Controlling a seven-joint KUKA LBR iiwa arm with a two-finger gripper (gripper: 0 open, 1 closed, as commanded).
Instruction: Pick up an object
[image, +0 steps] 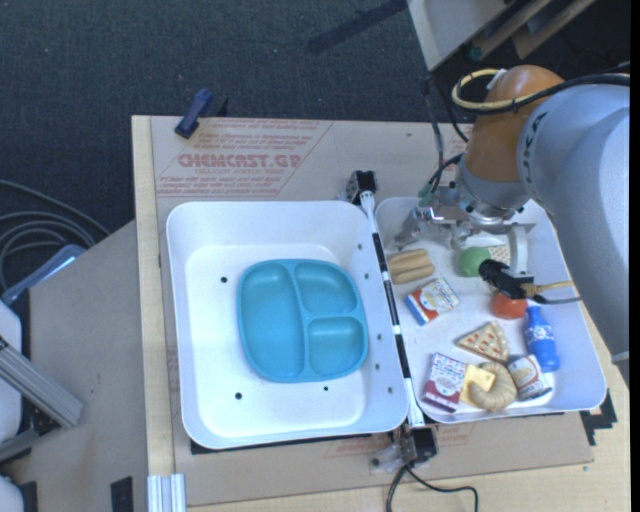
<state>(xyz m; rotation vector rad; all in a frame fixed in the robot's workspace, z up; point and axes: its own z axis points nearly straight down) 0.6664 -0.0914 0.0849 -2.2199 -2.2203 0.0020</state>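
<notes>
Toward the bench's (250, 150) left side, the left bin (200, 390) holds a blue divided plate (300, 318), lying flat near its middle. Just past the clips that join the two bins, the right bin (580, 395) is crowded with toy food: a tan bread roll (410, 266) near its left wall, a small red-and-white carton (433, 299) below it, a cracker wedge (486, 341) toward the middle, a red packet (445, 381) and a bagel (492, 392) along the near edge, a green ball (472, 262) and a blue bottle (541, 339) further right. At that bin's far edge the claw (470, 228) hangs low over the clutter, just beside the green ball; whether it is released or clenched I cannot tell. Nothing shows lifted, so I judge the pick not yet made: every item lies in the bin, and the grasp and lift are left to do.
</notes>
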